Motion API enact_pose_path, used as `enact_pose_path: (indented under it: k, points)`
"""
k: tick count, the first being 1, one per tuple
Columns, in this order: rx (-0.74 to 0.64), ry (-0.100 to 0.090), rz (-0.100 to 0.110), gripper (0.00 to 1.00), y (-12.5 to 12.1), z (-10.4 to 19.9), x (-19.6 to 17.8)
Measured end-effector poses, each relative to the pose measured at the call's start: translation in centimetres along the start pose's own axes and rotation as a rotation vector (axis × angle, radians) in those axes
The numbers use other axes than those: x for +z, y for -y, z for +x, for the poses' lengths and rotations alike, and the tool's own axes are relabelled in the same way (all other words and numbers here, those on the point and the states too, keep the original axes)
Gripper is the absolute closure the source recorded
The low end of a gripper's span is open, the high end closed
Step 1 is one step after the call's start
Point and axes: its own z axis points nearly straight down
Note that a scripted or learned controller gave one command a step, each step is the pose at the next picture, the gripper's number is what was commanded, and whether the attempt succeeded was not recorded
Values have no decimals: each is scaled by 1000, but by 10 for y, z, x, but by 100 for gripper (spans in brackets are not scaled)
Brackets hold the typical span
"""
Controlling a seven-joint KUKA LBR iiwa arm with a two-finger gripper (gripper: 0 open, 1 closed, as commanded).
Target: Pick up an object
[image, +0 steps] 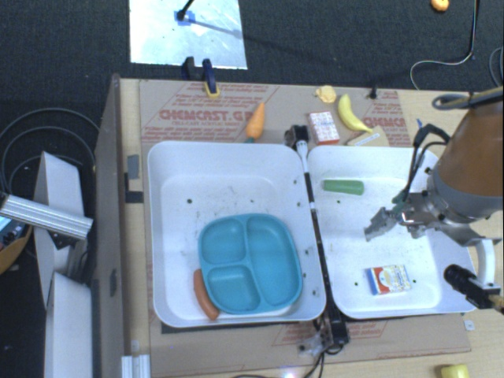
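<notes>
Hand [376,225] over right bin [346,305], between green block [343,186], small carton [388,279]

pretty even overhead light, nothing dim. the two white bins [236,164] run bright and a bit washed out, so marks on them look faint. the shiny sheet [187,22] up top shows patchy glare. shadows are soft and short, like under the blue tray [249,263]. whole frame is low-res and slightly soft, and the arm [472,164] at right looks blurry.
</notes>
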Motion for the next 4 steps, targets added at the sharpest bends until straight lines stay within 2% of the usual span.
enact_pose_path:
  k: [1,2,4]
  points:
    - [5,0,9,0,5,-30,111]
    - [-1,5,-8,0,-58,-62,65]
    - [1,0,-1,0,-55,-60,67]
